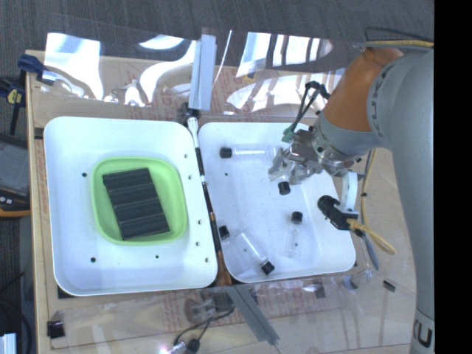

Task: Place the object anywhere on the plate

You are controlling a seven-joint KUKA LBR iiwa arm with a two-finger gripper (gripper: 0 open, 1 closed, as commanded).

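The green plate (pixel 174 190) sits in the left bin (pixel 66 264), already bearing a dark ridged block (pixel 136 203). Right of the plate, in the other bin (pixel 332 253), lie clear vials (pixel 253 251) with black caps, apparently the objects to pick. The gripper (pixel 286 174) hangs over them, one black cap just beneath it; whether it grips anything I cannot tell

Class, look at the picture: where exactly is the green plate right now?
The green plate sits in the middle of the left white bin, on the camera view's left, with a dark ridged block lying on it.
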